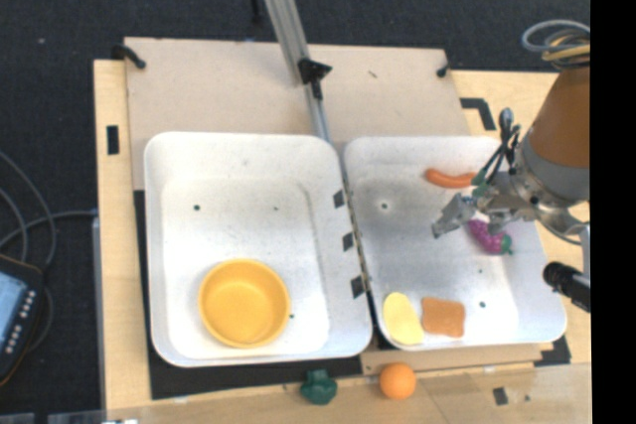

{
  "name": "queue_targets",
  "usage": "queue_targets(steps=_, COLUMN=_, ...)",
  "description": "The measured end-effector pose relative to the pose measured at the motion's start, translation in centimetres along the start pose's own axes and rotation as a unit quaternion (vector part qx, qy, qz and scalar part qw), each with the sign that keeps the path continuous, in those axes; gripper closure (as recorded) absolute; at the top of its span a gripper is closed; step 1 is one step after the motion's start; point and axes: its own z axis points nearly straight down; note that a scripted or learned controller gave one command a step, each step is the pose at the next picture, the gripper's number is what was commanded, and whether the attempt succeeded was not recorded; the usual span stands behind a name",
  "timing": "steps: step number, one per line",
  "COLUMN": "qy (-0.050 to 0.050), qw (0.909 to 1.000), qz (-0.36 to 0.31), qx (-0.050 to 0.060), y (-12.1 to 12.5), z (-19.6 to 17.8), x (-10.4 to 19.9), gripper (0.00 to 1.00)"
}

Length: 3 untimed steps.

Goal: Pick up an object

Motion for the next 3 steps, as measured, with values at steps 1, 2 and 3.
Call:
queue_targets(steps=1, qy=0.0, qw=1.0, qz=0.001, qx=0.0, y=0.0, z=0.0, x=0.0, gripper=0.0)
queue_targets(steps=2, qy=-0.001, qw=1.0, qz=0.001, qx=0.002, y=-0.2, z=4.2, x=0.2, gripper=0.0)
queue_targets(steps=3, qy=0.0, qw=1.0, qz=0.001, qx=0.004, y=-0.3, z=10.4, x=0.7, gripper=0.0)
